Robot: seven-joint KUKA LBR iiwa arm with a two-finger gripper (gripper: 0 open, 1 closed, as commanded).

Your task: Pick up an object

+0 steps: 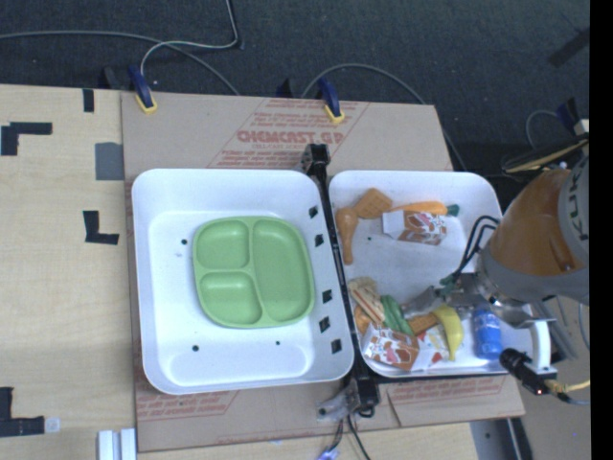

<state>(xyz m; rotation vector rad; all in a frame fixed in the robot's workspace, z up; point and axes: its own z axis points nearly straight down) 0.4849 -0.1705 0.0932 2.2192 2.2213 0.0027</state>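
While the gripper (433, 300) hangs low over the right bin (484, 192), its fingers cannot be told open or closed; a banana (448, 330) lies just beside it. Cardboard (287, 134) at the far side reads "CHEMCAST".

Right bin (479, 192) cluttered along near wall

Left white bin (158, 257): one green divided plate (254, 270) (three compartments), lying flat near the centre. Both bins rest on a cardboard sheet (287, 132) with red print, fixed at its far edge by two blue-and-yellow clamps (144, 92). Black clips (315, 157) sit along the seam between the bins. Cardboard lies on the pale wooden bench (53, 286), marked with black tape pieces (94, 228). Thin cables (225, 12) cross the dark floor (431, 27) beyond.
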